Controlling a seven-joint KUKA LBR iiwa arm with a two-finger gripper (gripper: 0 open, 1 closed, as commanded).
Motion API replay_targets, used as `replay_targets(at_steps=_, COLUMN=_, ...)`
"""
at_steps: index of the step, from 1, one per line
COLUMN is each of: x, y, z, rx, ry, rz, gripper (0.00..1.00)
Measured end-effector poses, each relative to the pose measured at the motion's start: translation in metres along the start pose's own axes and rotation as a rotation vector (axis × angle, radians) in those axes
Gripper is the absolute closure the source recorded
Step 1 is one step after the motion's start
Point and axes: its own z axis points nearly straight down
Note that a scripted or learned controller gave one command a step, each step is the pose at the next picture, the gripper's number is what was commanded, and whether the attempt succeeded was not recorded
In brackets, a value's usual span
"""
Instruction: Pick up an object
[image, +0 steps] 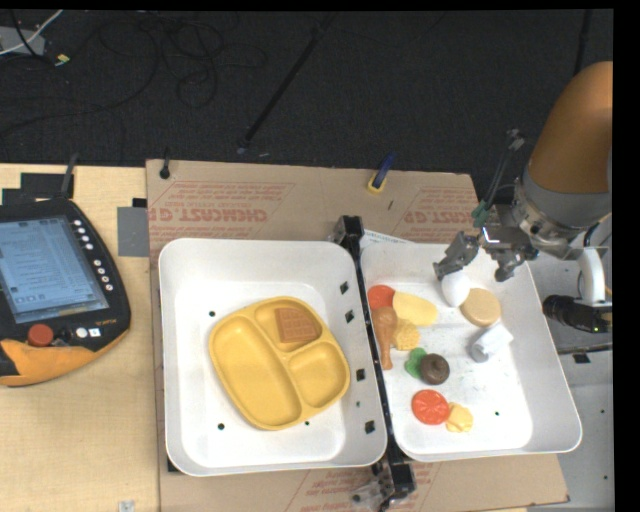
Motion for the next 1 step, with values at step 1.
replay_targets(at_steps=1, x=-0.0001, y=0.0018, z=-0.0064, rx=-0.011, ry=-0.001, rz=-0.002, gripper=0.0)
